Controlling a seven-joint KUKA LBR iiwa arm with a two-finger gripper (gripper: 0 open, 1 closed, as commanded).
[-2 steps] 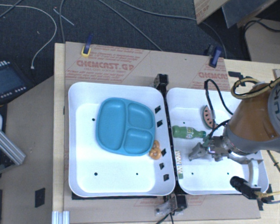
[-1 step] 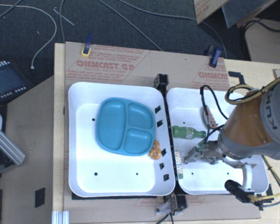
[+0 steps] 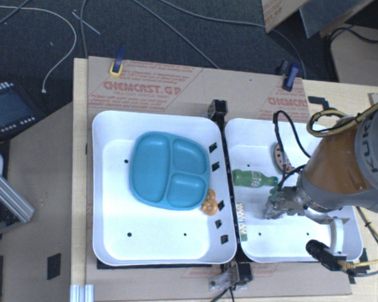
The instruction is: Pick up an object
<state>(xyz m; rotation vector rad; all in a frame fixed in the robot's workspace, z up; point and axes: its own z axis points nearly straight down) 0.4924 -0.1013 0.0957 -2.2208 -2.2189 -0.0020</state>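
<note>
The pincer [image 3: 276, 207] is hanging low inside the right bin [image 3: 346, 249], just below the green bottle [image 3: 253, 179], which is lying on its side on the bin floor near the divider between the two bins. Whether its fingers are spread or closed cannot be told from this angle, and nothing is showing between them, so no grasp can be claimed.

To do this step well, the arm probably needs to be shifting the pincer up-frame until it is centred over the bottle's body, with the fingers straddling the short width rather than the long axis. Coming straight down should keep the round body from rolling away, and closing gently before lifting seems wise.

The bottle is looking small and glossy green, with a pale label near its middle and its neck pointing toward the arm. A narrow packet [image 3: 241, 220] is lying beside the divider, near the pincer. In the left bin [image 3: 110, 193] a blue divided plate [image 3: 170, 170] is sitting, with a small orange-brown toy [image 3: 209, 203] touching its lower right edge.
</note>
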